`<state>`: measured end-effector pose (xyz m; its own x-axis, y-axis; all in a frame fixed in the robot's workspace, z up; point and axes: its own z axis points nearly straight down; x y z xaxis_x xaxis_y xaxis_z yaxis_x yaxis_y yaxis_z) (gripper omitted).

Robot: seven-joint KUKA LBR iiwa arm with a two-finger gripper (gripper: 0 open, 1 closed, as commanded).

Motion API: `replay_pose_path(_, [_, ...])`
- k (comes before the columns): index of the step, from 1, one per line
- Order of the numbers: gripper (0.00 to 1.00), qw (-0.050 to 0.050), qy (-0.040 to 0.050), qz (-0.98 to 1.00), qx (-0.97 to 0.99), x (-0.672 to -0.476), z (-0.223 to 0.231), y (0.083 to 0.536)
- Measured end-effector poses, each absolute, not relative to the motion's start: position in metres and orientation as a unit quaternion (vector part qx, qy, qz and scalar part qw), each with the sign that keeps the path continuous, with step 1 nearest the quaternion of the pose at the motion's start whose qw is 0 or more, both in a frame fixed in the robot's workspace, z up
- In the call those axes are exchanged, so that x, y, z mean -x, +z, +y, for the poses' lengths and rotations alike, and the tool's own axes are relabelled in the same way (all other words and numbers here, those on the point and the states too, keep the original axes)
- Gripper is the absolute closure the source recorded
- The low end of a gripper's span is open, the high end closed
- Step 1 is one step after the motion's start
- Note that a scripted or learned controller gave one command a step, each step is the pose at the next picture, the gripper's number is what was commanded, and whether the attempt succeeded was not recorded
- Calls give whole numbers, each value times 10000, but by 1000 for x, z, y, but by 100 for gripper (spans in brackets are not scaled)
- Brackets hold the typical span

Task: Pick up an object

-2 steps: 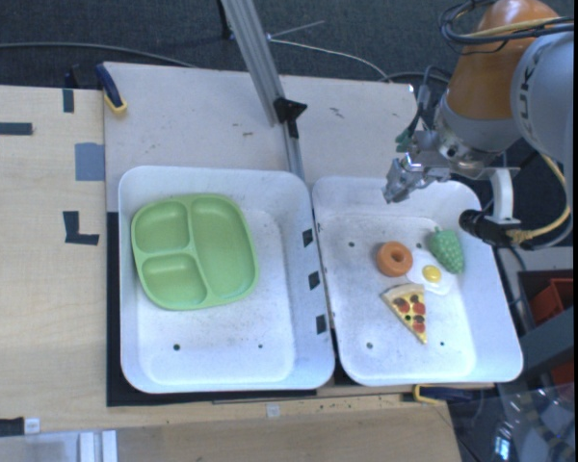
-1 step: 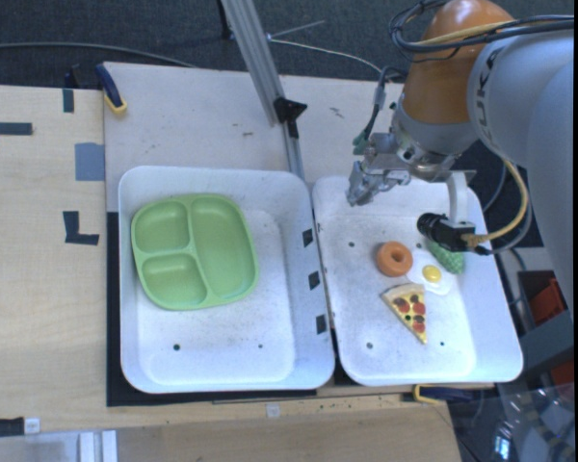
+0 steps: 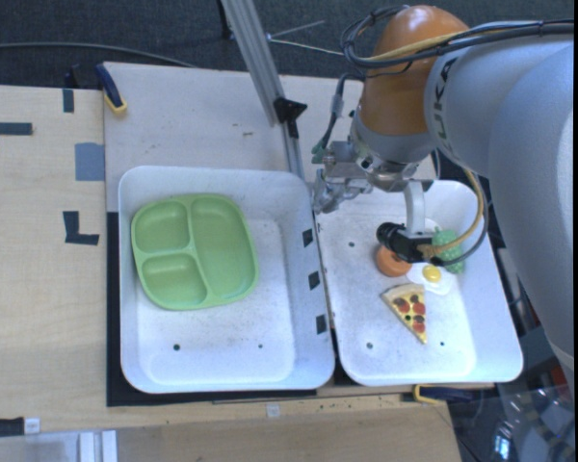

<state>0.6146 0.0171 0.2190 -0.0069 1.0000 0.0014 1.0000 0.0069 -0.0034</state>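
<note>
Overhead view of the bench (image 3: 39,287) with two shallow white bins side by side. The left bin (image 3: 212,373) holds a green divided plate (image 3: 193,250), lying flat in its upper left part. The right bin (image 3: 467,354) holds four small pieces grouped near its middle: a pizza slice (image 3: 408,311), tip towards the near rim; a fried egg (image 3: 432,277) just above it; an orange round piece (image 3: 393,264) to the egg's left; and a green piece (image 3: 450,248) just to the right, partly hidden by cable. The arm (image 3: 405,75) reaches in from the right. The gripper (image 3: 329,196) hangs over the upper left corner of the right bin, next to the rim shared by the bins, apart from every piece and carrying nothing visible; whether it is spread or pressed together cannot be told
</note>
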Motion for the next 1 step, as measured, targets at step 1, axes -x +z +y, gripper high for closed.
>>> replay_pose_path(1, [100,15,2,-7100,7042,-598,69,232])
